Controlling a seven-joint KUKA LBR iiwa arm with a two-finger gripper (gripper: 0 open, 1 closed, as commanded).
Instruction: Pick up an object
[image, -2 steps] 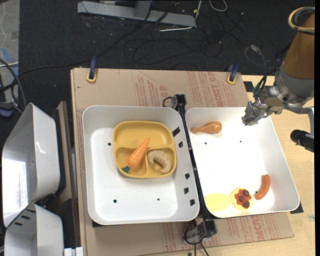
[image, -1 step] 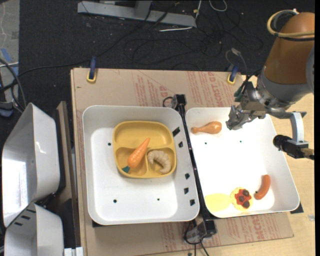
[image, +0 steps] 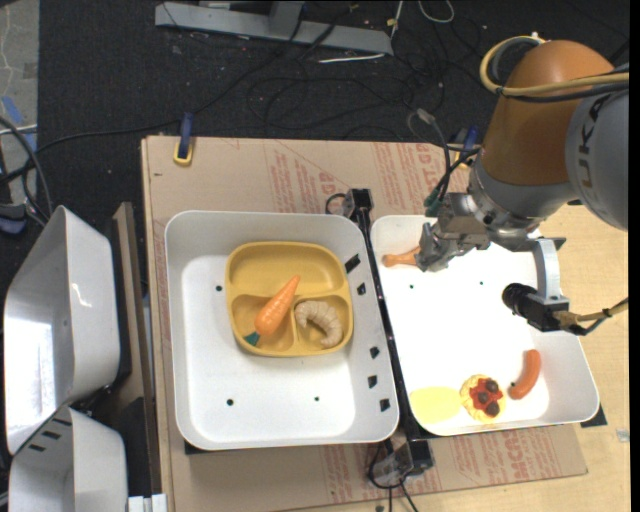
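Grey arm with orange band (image: 560, 100) is seen reaching in from the right over the right-hand shallow white bin (image: 460, 330). The left-hand shallow white bin (image: 190, 330) is taken up by a yellow divided plastic plate (image: 250, 262), in which an orange toy carrot (image: 278, 305) and a pale curled shrimp-like piece (image: 322, 322) are laid in separate compartments. In the right bin's near end a flat pale-yellow disc (image: 436, 403), a small round tart-like toy with red topping (image: 483, 395) and a reddish-orange toy sausage (image: 526, 373) are grouped, well apart from the gripper (image: 437, 252). The gripper is set low at the bin's far left corner. Just beside it on its left a small orange elongated toy piece (image: 399, 260) is lying, judged the likely target. Whether the gripper is spread or closed cannot be told from this angle, and nothing is seen held. Risks, as judged: the piece lies off to one side rather than under the tool, so a closure here may catch air or only nick its end. It could be pushed against the bin wall or flicked away, and the corner leaves little room for a shift.
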